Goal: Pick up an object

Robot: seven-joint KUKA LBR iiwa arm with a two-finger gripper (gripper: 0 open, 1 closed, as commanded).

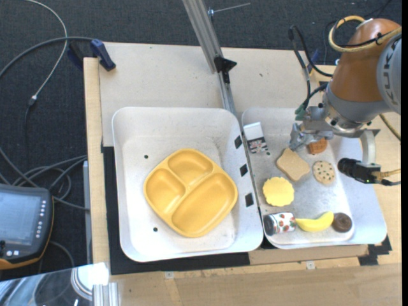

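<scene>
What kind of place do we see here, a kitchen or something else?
Probably a robotics lab, not a kitchen: a robot arm reaches over two white bins of toy food such as a banana, with loose cables on dark carpet.

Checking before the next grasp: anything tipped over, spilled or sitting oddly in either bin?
One thing: the small can at the near edge of the right bin lies on its side beside the banana. The yellow divided plate sits askew in the left bin. No spill or damage visible.
</scene>
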